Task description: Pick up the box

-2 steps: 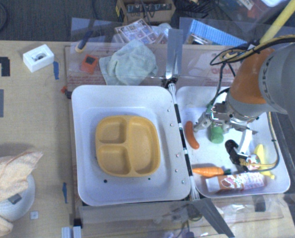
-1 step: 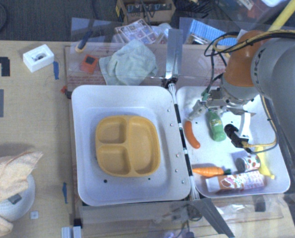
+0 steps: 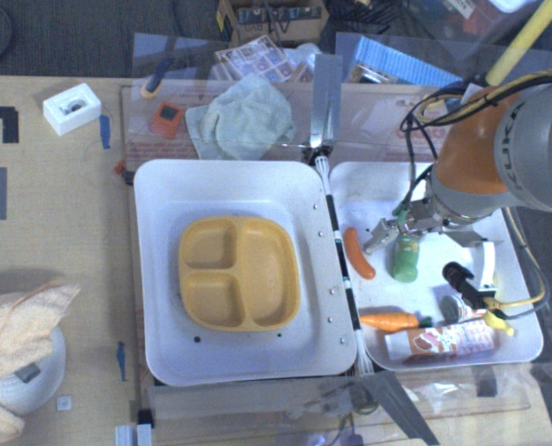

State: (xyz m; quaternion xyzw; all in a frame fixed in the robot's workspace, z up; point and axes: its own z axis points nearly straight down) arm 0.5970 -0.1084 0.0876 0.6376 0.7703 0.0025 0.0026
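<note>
The box (image 3: 451,339) is a flat pink, white and brown pack lying lengthwise along the front wall of the right bin (image 3: 369,189). My gripper (image 3: 399,229) hangs over the middle of that bin, well behind the box and apart from it. It sits right above a green bottle (image 3: 405,257). The grey arm with its orange band (image 3: 471,161) reaches in from the right and hides part of the bin's back right.
An orange-red sausage (image 3: 358,253) lies near the right bin's left wall. A carrot (image 3: 388,321) lies just left of the box. The left bin (image 3: 155,203) holds a yellow divided plate (image 3: 239,272). A pale green cloth (image 3: 243,114) lies behind the bins.
</note>
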